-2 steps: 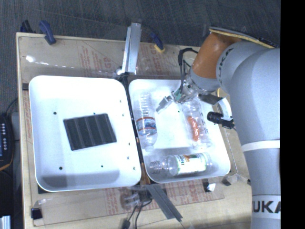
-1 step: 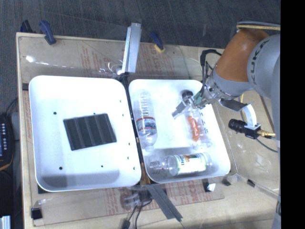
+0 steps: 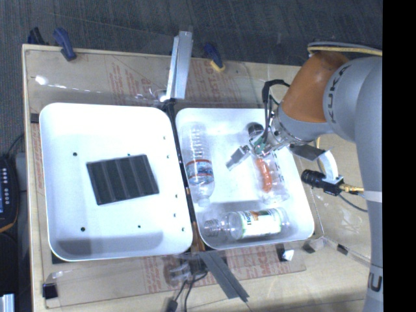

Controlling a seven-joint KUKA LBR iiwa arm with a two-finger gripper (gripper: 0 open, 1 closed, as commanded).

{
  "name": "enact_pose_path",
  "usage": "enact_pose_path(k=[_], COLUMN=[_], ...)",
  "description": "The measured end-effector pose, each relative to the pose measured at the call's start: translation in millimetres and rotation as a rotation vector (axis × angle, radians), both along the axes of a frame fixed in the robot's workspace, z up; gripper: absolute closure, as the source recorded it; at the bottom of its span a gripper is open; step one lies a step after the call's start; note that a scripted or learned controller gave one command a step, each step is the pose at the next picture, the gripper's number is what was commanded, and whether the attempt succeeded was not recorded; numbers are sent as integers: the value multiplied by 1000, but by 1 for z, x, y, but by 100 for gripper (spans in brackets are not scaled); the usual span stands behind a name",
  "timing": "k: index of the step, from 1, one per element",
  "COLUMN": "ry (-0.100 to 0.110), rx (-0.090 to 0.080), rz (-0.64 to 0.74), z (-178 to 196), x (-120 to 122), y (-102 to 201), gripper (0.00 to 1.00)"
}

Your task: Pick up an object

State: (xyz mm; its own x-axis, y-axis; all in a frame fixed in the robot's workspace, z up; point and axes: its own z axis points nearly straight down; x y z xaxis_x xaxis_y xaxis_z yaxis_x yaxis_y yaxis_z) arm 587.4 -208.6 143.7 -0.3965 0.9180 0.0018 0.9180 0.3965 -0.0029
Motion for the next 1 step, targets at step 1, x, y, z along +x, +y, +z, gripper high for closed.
enact_pose_path(k=[1], ry=[-2], rx=[-1], rz=[28], z=[13], x=[8], y=[-1], gripper=[0])
